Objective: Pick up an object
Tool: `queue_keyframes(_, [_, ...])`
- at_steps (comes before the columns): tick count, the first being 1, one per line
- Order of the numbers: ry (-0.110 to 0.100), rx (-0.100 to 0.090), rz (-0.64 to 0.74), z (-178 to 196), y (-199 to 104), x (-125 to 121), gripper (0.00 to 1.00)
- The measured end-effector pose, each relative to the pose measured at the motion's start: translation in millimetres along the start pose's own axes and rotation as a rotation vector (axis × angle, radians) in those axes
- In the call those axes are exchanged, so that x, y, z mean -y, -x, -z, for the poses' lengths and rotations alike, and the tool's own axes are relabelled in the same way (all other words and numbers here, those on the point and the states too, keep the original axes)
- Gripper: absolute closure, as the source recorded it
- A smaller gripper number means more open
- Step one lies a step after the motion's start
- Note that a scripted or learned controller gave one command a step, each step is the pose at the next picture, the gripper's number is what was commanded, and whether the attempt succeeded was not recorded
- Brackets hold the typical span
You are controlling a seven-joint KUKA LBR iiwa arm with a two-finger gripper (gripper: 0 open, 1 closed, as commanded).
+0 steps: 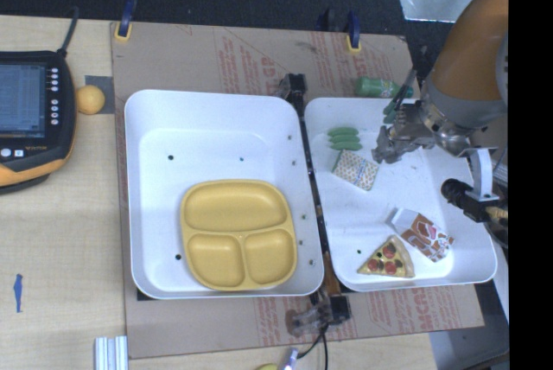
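The right bin (346,273) holds a green pea pod (344,137), a small patterned packet (356,169), a pizza slice (387,260) and a red and white box (423,235). My gripper (390,145) hangs over the bin's far right part, just right of the pea pod and the packet. I see nothing between its fingers. The grey arm with the orange band (473,40) rises behind it at the right.
The left bin (147,143) holds a yellow divided plate (238,232). A green object (376,87) lies on the cardboard behind the right bin. A teach pendant (30,118) and a yellow ball (89,98) sit at the left.
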State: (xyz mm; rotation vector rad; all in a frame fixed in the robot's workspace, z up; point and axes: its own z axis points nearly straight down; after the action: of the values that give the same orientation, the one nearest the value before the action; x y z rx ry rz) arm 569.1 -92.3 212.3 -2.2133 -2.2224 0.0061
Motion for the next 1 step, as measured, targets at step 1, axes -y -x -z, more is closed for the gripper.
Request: queue_keyframes(1, [-0.001,0.0,0.001,10.1,0.7,-0.1,1.0])
